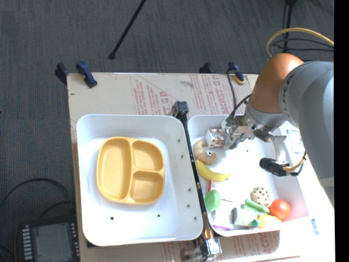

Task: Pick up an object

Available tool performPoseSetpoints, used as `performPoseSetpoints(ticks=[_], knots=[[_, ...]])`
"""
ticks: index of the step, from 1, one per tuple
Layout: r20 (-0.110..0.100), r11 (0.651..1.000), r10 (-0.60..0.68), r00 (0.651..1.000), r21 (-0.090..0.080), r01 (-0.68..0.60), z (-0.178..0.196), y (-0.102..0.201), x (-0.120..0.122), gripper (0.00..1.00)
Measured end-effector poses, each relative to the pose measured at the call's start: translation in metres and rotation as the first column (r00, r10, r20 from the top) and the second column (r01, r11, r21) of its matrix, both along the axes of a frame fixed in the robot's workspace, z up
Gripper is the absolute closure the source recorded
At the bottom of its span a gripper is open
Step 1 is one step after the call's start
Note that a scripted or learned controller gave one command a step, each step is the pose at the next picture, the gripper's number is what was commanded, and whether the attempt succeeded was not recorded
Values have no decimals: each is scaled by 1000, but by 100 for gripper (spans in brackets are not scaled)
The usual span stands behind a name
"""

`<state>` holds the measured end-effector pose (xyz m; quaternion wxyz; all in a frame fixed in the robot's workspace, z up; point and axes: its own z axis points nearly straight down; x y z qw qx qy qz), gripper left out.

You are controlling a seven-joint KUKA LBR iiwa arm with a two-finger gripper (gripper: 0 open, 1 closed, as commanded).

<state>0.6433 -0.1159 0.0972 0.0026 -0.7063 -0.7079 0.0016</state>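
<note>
While the arm is reaching into the right bin (283,187) from the right, its hand (233,135) is hovering beside a small packet (215,138), just above the banana (211,171); its grip cannot be told.

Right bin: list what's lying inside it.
Inside the right bin: a croissant, banana, green piece, spotted ball, tomato and small packet beside the gripper. The arm covers the far corner.
</note>
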Motion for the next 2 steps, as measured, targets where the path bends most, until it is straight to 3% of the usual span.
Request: performPoseSetpoints(ticks=[1,2], knots=[[0,1000,0,1000,0,0,0,0,0,0],[2,1000,-2,1000,-1,2,-10,-36,0,0]])
